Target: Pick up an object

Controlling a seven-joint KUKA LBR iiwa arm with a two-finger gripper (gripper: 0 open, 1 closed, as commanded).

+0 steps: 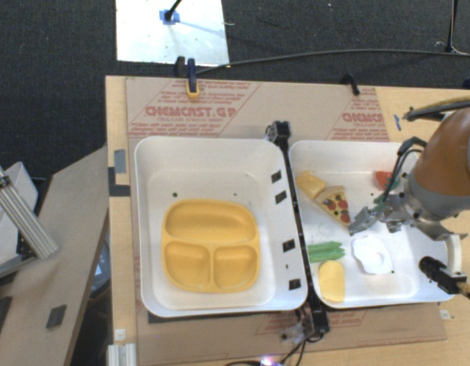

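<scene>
Dark carpet surrounds the counter [242, 101], whose top is covered by a brown sheet printed with red lettering. Two shallow white bins sit side by side on it. The left bin [147, 204] holds a yellow divided tray [212, 245] lying flat near its middle, with one long compartment toward the counter's far edge and two smaller ones toward the near edge.

The right bin [349, 149] holds the loose items. A yellow wedge [311, 184] lies near the bin's far-left corner, and a toy pizza slice [336, 203] sits just beside it, toward the centre. A green piece [325, 250] lies along the left wall, with a yellow oval piece [331, 280] just beyond it at the near-left corner. A white piece [371, 255] rests near the middle of the bin floor, and a small red item [383, 179] shows near the far side, partly hidden by the arm.

The arm [452, 166] reaches in from the right edge — its gripper [366, 221] hangs low over the bin's centre, between the pizza slice and the white piece, close to both. Whether the gripper is open or closed cannot be told, and nothing is visibly held in it.
</scene>
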